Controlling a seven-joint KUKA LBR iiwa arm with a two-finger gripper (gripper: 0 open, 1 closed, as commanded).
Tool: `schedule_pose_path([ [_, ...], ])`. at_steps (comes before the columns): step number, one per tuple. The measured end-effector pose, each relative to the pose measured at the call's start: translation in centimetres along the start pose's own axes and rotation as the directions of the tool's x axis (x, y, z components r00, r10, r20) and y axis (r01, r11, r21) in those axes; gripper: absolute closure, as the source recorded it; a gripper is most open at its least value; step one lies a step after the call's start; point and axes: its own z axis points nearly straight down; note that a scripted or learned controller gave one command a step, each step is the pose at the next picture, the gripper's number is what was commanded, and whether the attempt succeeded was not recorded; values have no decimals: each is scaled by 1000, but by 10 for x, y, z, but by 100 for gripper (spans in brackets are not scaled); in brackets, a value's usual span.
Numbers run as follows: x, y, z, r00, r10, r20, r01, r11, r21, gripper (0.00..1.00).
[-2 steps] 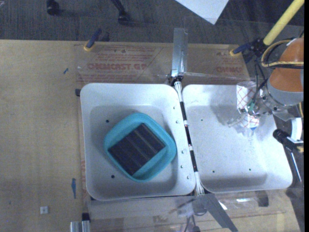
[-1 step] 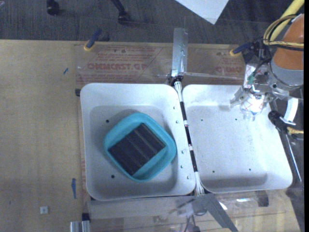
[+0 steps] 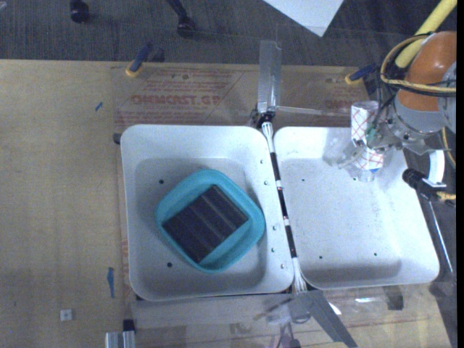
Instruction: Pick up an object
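Gripper hovers at two o'clock over the right bin, far from the teal tray; my grip I cannot tell.

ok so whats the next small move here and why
Probably lift a little and check. The end effector sits at the right bin's far right corner, against a red-and-white patterned thing and something clear. Whether either is gripped is hard to tell, so a short raise would show it. The teal tray lies in the left bin.
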Motion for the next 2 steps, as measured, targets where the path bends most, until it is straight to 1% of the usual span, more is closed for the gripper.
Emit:
schedule_pose_path([
  [1, 0, 1, -10, 1000, -2, 3, 2, 1000, -1, 100],
  [2, 68, -4, -90, 1000, -3, 4, 3, 1000, -4, 100],
])
